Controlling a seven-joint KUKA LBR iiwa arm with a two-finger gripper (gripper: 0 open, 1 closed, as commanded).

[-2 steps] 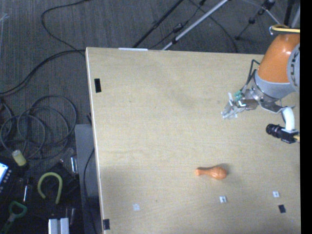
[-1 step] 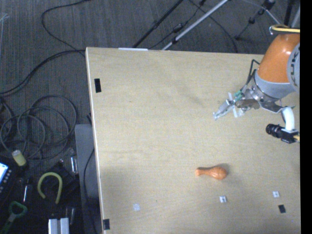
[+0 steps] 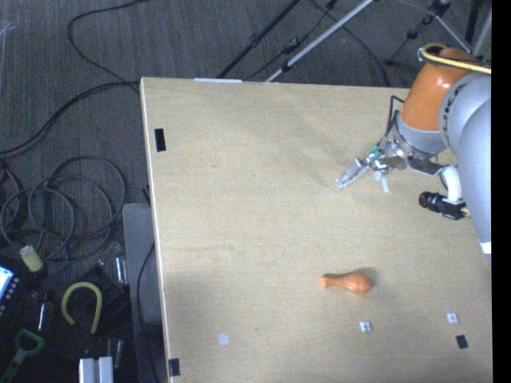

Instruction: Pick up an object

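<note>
An orange, gourd-shaped object (image 3: 347, 282) lies on its side on the tan bench top (image 3: 255, 214), toward the front right. My gripper (image 3: 363, 182) hangs over the bench at the right, well behind the orange object and apart from it. Its two thin fingers are spread, with nothing between them. The grey arm with its orange band (image 3: 431, 94) reaches in from the right edge.
Small black and white markers (image 3: 365, 325) sit on the bench near its front right, and a black tag (image 3: 160, 140) near its left edge. Cables (image 3: 64, 206) and tools lie on the floor to the left. Tripod legs (image 3: 343, 14) stand behind the bench.
</note>
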